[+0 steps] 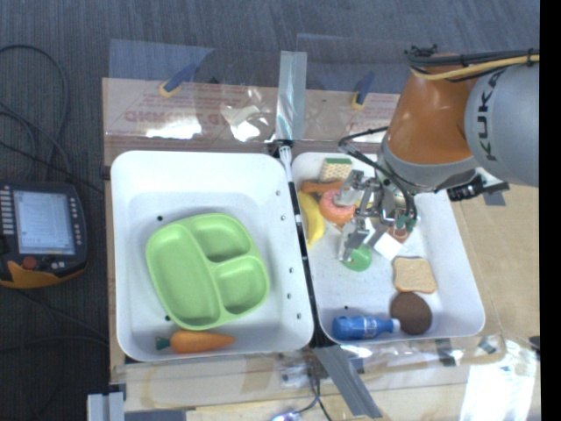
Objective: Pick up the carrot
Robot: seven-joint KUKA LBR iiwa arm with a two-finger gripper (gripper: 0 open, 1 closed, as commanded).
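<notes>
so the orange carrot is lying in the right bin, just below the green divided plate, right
Not quite: the camera view shows the orange carrot in the left white bin, not the right. It does lie just below the green divided plate.

The carrot (pixel 195 342) lies along the lower wall of the left bin (pixel 131 261), just below the green divided plate (pixel 207 270). The gripper (pixel 366 222) hangs over the right bin (pixel 460 270), beside a banana (pixel 311 219) and bread slice (pixel 414 274).
</notes>
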